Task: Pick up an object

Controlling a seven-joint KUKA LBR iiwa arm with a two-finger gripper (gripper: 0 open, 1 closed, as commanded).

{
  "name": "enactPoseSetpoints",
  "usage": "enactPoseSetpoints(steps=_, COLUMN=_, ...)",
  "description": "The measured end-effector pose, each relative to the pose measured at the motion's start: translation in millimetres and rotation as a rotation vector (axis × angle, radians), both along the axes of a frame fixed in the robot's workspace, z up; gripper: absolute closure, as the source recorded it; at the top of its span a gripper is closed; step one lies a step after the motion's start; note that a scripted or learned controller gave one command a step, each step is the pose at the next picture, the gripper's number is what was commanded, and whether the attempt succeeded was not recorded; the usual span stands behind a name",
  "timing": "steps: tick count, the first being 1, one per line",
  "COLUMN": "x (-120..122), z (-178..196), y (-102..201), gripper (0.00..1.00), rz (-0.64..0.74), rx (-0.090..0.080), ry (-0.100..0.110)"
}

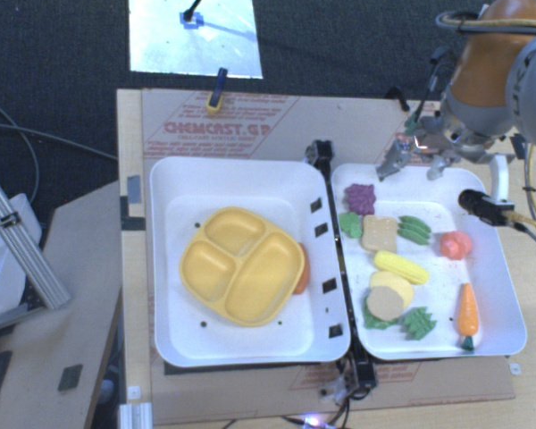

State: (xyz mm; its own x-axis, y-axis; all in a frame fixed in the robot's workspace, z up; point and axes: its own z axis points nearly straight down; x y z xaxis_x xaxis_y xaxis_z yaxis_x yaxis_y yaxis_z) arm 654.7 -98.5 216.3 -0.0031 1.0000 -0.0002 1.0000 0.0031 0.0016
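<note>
1. The tool (417, 157) hangs over the far edge of the right bin (509, 315), at the end of the grey arm (505, 61) that reaches in from the right; its two fingers stand spread apart with nothing between them, so it is open and carries nothing.

2. The things to pick all lie nearer the camera than the tool, scattered in the right bin: a purple grape bunch (360, 197) sits closest, just below and a little to the left of it; a slice of toast (380, 233) and a green pod (414, 229) lie further below.

3. Further off still are a yellow corn cob (400, 266), a round sandwich piece (387, 297) on green leaves, a red piece (456, 244) below and to the tool's right, and an orange carrot (467, 309) farthest away, near the front corner.

4. The toys lie loose and mostly apart, which I judge leaves finger room around each; the toast and its neighbours touch, so they look harder to take alone.

5. Well to the tool's left, in the left bin (170, 239), a yellow divided plate (241, 264) lies flat; an orange thing peeks out at its right edge, too hidden to name.

6. Both bins rest side by side on the counter (277, 123); the pick looks not yet begun, and the grapes seem the likeliest first target.
</note>
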Motion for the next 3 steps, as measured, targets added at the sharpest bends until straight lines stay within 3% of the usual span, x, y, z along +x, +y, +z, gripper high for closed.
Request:
enactPoseSetpoints(steps=1, x=-53, z=-129, y=-67, gripper=0.0, rz=-0.01, rx=0.0, ry=0.01)
enactPoseSetpoints(steps=2, x=-121, z=-131, y=-19, gripper=0.0, rz=-0.002, rx=0.003, ry=0.004)
enactPoseSetpoints(steps=3, x=-170, z=-132, y=9, gripper=0.0, rz=-0.003, rx=0.003, ry=0.005)
